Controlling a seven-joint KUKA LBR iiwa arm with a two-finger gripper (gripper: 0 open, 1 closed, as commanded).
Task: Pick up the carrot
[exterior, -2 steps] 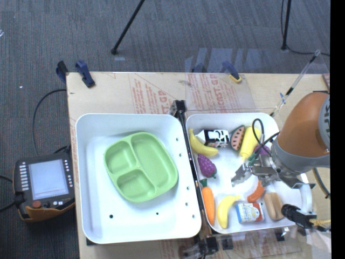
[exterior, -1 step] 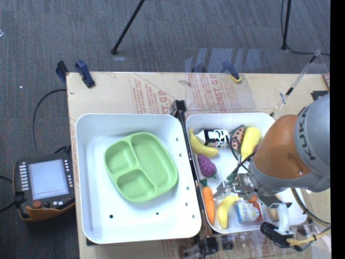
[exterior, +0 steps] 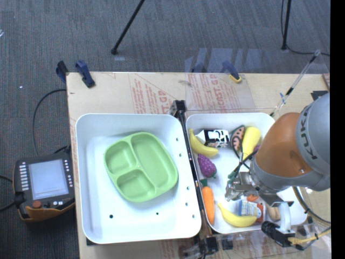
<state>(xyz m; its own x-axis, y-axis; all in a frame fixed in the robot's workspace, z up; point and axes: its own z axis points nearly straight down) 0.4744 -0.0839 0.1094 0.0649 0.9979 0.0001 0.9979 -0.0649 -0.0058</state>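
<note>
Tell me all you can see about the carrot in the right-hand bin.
The carrot is a smooth orange toy, plastic by its look, with a small green top. It lies flat along the right bin's left wall, top pointing toward the purple grapes just above it. A banana lies beside it. Nothing grips it.

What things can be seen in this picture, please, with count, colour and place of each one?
bins: two, white, side by side on the bench
plate: one, green, three compartments, in the left bin
carrot: one, orange, at the right bin's left wall, near its front
bananas: three, yellow, in the right bin
grapes: one bunch, purple, right bin, above the carrot
black-and-white toy: one, right bin, rear
pendant: one, grey with screen, on the floor at left
clamps: blue, at the bench's rear edge
arm: one, grey and orange, over the right bin
gripper: one, right of the carrot
</note>
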